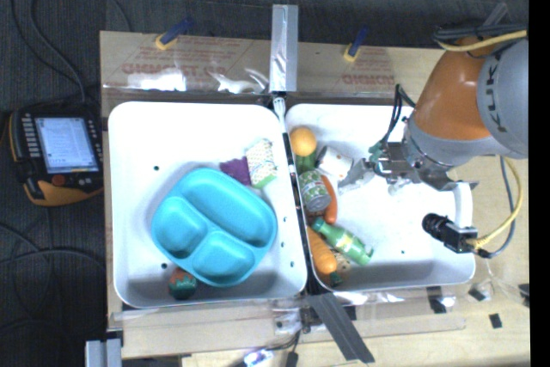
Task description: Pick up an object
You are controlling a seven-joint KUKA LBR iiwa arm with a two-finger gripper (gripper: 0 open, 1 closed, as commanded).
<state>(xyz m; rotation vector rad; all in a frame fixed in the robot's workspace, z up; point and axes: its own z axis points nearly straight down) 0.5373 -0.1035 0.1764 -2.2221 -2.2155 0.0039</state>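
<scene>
While the arm (468, 112) reaches in over the right bin (404, 266), I see its gripper (368, 168) low above that bin's floor, pointing toward the divider between the two bins. I cannot tell how the tool is set, and I see nothing clearly caught in it.

Taking the divider as my landmark, the loose things in the right bin all crowd against it. An orange ball (302, 141) lies nearest the far wall, just beside the divider. A small white piece (333, 161) rests next to the ball, on the side away from the divider, close to the gripper's tip. Nearer to me, a can with a dark label (314, 192) touches the divider, then a green bottle (342, 241) lies tilted away from it, and an orange carrot-shaped thing (321, 253) sits beside the divider at the near wall.

Across the divider, the left bin (129, 185) holds a blue sectioned tray (215, 223), with a purple scrap (235, 170) and a pale patterned packet (260, 161) between tray and divider.
</scene>
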